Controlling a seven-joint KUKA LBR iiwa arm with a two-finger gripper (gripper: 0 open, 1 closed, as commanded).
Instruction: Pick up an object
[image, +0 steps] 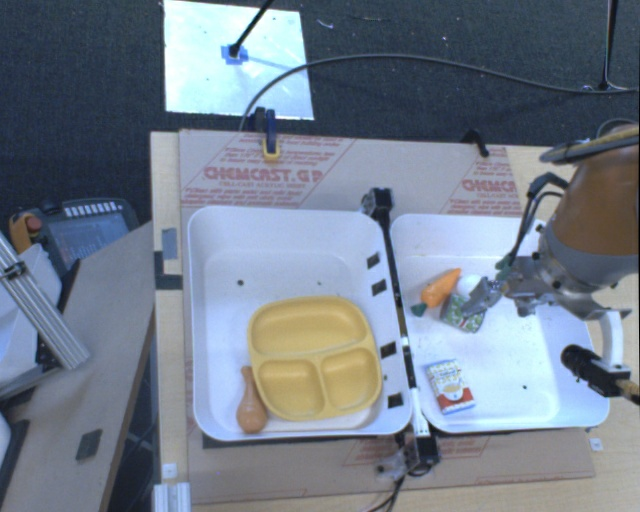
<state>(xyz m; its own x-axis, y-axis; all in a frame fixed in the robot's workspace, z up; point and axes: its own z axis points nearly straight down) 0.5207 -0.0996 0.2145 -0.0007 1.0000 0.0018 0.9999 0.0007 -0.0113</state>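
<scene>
Three small objects were seen in the right bin (560, 400), at the right of the frame: a toy carrot (440, 288), a green-speckled rounded object (462, 312) just below and right of it, and a small printed carton (451, 386) lower down, well apart from the other two. The gripper (484, 297) was placed directly over the speckled object, touching or nearly touching its upper right side; how wide the gripper stood could not be told, and no object was shown to be gripped. The left bin (215, 300) was occupied by a yellow divided plate (314, 355), with a tan wooden-looking pestle or spoon (249, 405) lying against its lower left edge. A failed grasp was judged possible: the rounded object could be squeezed sideways out of the grip, or the carrot just beside it could be nudged or caught along with it.
</scene>
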